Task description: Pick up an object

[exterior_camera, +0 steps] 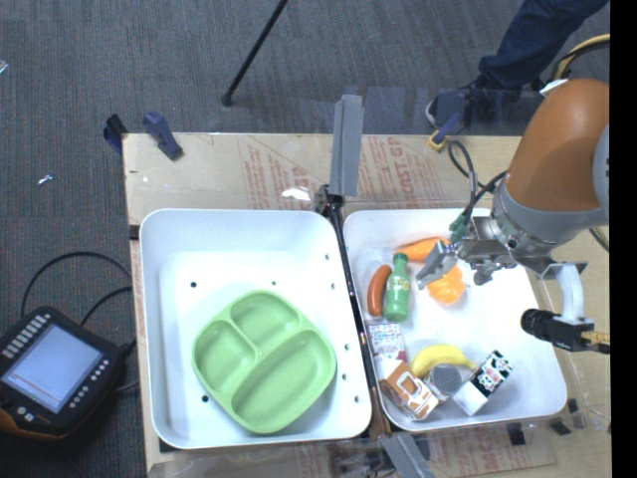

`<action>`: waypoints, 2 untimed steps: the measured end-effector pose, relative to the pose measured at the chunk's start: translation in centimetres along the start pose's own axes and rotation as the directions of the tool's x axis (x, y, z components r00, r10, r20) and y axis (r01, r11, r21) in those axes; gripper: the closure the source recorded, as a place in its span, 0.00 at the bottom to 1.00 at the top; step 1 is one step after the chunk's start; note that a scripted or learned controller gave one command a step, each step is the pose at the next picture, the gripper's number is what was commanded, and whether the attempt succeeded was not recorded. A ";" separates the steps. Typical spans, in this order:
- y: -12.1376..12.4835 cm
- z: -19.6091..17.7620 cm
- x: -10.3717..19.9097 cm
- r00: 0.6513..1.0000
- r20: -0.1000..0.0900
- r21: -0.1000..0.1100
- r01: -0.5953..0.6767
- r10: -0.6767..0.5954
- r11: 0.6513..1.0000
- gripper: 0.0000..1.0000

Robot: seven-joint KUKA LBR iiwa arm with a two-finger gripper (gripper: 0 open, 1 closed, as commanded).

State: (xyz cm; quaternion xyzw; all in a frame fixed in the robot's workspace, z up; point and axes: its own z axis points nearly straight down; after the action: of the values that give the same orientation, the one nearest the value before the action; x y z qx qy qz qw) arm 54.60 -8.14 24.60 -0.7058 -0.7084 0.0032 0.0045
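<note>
Far left, on the carpet: we log a handheld control pendant (55, 366) w/ a lit grey screen, cable looping off behind it. No text readable on it.

Table (229, 172) is topped w/ brown cardboard printed in red lettering; the print is reversed/tilted from here and we can't read it. A blue clamp (159, 135) sits at the table's upper-left corner.

Left bin (169, 237): holds one green divided plate (264, 359), three compartments, lying flat toward the bin's lower centre.

A grey upright post (346, 147) stands at the seam between the bins.

Right bin (528, 391), going L to R: an orange-red sausage-shaped toy (377, 289) near the left wall; just beside it a green bottle (397, 289) w/ darker cap; below these a small packet (386, 341) w/ red print, illegible; a brown box (408, 390) at the front edge, label too small to read; a banana (441, 357) touching a round dark-topped can (448, 378); a small black-and-white cow-pattern carton (485, 378) at lower right. Upper middle: an orange carrot-like piece (422, 248) and an orange fruit (447, 287).

Pincer (441, 264) is over the right bin's upper middle, right at the orange fruit. Fingers look apart, one tip at the fruit's upper-left edge; we see nothing clamped between them. Arm w/ orange band (562, 157) comes in from the right.
</note>
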 end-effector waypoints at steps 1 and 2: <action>6.1 6.3 -4.9 0.998 0.000 -0.002 0.064 -0.064 0.998 0.00; 9.9 16.0 -7.2 0.968 0.002 -0.006 0.251 -0.251 0.968 0.00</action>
State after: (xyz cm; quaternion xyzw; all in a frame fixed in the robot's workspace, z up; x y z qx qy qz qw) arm 64.36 -15.26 8.49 -0.6103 -0.7921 0.0008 0.0024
